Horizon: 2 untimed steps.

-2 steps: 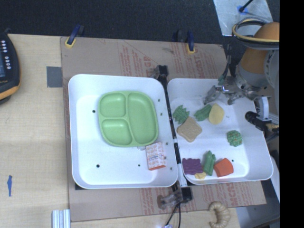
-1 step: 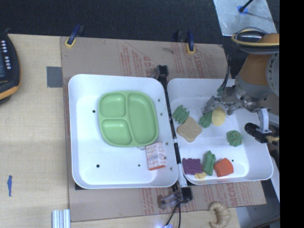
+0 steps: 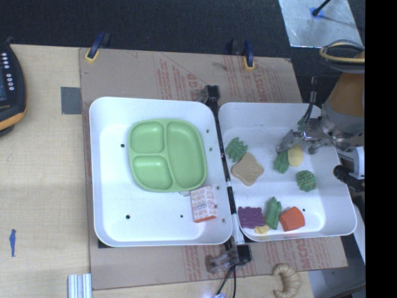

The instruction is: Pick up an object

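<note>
The right bin (image 3: 260, 109) holds several toy foods. My gripper (image 3: 298, 146) hangs over its upper right part, open, with its fingertips either side of a pale yellow piece (image 3: 296, 158). A dark green piece (image 3: 282, 162) lies just left of that piece, touching it. Nothing is lifted. Further pieces lie around: a green bumpy ball (image 3: 305, 180), a tan toast slice (image 3: 247, 169), a green leafy piece (image 3: 236, 148), a purple block (image 3: 250, 216), a green stalk (image 3: 273, 212) and an orange block (image 3: 292, 218).
The left bin (image 3: 111, 166) bears a green divided plate (image 3: 167, 155) and a small red-and-white packet (image 3: 203, 203) near its lower right corner. The rims of the two bins meet in the middle. A controller (image 3: 9, 92) sits at the far left of the bench.
</note>
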Each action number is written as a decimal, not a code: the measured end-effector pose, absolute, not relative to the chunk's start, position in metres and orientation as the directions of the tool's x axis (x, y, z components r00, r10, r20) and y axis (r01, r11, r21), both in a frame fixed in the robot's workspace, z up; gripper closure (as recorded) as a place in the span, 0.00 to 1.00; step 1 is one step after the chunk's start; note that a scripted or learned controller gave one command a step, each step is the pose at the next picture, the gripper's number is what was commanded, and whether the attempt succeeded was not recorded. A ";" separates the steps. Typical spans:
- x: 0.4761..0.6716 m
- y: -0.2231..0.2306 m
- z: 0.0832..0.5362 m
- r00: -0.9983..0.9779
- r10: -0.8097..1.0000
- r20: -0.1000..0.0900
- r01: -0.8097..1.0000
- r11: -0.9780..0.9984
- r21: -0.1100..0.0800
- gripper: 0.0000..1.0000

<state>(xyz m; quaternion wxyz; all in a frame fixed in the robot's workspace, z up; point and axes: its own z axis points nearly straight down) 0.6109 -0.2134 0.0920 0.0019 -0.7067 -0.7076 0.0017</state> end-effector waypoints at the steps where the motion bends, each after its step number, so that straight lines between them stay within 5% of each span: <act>1: 0.578 -0.181 0.111 -0.003 1.000 0.001 1.000 0.003 -0.007 0.00; 2: 0.557 -0.214 0.176 0.000 1.000 -0.003 1.000 0.000 0.002 0.00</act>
